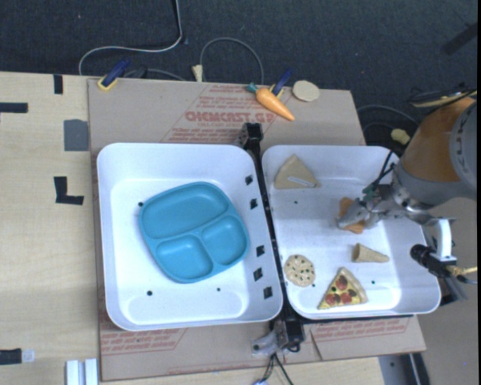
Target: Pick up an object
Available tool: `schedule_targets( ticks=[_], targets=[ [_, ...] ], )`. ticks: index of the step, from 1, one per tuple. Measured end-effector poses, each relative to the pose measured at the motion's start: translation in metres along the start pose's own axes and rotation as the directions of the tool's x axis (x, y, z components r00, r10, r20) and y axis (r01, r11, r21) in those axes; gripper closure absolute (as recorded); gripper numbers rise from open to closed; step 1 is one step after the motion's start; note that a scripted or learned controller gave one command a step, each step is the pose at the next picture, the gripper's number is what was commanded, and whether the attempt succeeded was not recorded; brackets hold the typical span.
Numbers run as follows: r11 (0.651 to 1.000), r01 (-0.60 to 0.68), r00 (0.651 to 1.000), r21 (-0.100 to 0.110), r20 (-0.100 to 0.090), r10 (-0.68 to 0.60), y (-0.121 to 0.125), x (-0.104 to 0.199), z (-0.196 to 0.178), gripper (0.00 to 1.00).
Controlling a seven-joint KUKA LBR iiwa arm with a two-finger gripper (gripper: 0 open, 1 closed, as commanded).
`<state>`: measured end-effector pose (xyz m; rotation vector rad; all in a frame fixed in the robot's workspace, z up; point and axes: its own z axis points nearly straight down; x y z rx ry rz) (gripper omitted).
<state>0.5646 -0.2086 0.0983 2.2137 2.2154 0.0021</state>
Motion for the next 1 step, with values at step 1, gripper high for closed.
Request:
schedule_targets(
  ticks=[1],
  targets=[
    [1.000,0.003,1.000,0.001,-0.002,-0.003,0.0036,0.0604,0.0103,1.00]
  ],
)
